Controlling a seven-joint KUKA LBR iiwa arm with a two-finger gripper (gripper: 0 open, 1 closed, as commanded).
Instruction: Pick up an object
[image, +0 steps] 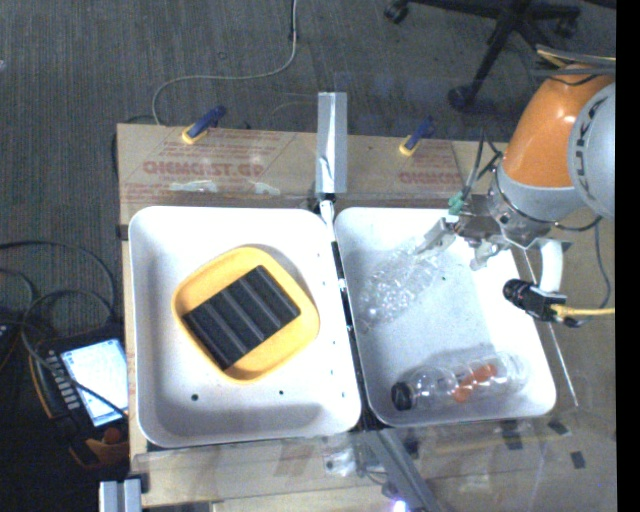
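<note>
Two white bins: the metal two-finger gripper (458, 236), fingers apart (nothing between them), hovers over the crumpled clear plastic bottle (400, 283) at centre right.

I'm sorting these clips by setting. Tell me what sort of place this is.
Most likely a robotics lab bench set up for grasping trials. A robot arm reaches over two white bins on a board held by clamps, and an office chair base stands on carpet behind.
</note>
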